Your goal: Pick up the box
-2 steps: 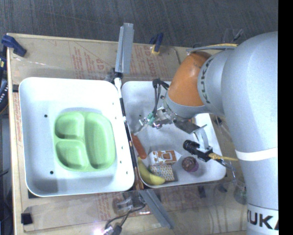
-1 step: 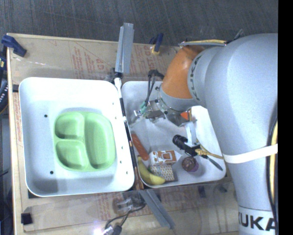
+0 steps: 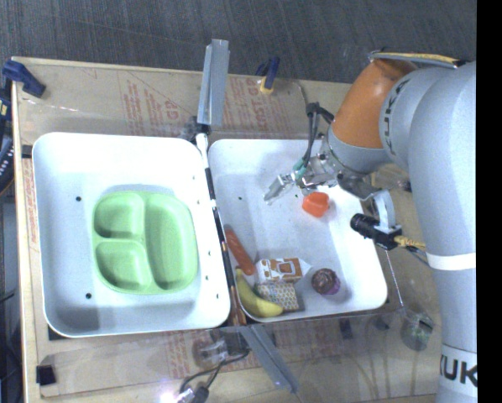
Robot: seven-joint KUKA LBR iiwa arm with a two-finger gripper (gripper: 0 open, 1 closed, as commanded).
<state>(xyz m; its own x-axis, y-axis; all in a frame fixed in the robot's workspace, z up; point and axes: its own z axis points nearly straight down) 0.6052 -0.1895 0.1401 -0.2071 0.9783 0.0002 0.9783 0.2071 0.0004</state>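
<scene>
The box (image 3: 282, 269), a small white and orange carton, lies in the right bin (image 3: 251, 162) near its front wall. It touches a patterned packet (image 3: 281, 295) just in front of it. My gripper (image 3: 278, 188) hovers over the middle of the right bin, well behind the box, with its fingers pointing left. It is open and nothing sits between the fingers. An orange cup (image 3: 316, 204) stands just to the right of the gripper.
A banana (image 3: 258, 299) and a red-orange stick-shaped piece (image 3: 239, 251) lie along the right bin's left wall. A brown round item (image 3: 325, 281) sits right of the box. The left bin (image 3: 58, 158) holds a green divided plate (image 3: 144, 241).
</scene>
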